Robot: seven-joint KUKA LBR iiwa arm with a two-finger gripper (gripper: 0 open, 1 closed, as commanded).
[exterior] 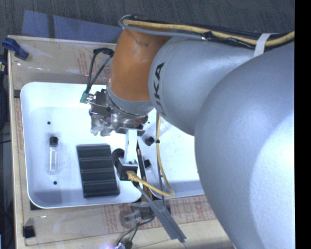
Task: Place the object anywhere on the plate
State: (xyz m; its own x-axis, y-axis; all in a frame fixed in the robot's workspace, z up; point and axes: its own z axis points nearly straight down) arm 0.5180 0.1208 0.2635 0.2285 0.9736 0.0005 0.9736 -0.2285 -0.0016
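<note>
The pincer (101,119) hangs over the white bin (31,139), where a black ribbed block (97,171) lies beside a small clear tube with a black cap (53,155), and I cannot tell how wide the pincer is.

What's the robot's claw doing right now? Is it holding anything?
Gripper: cannot be told from this view whether it is open, closed or holding anything.

One white bin (62,95); one black ribbed block (97,171); one clear vial (53,158).
</note>
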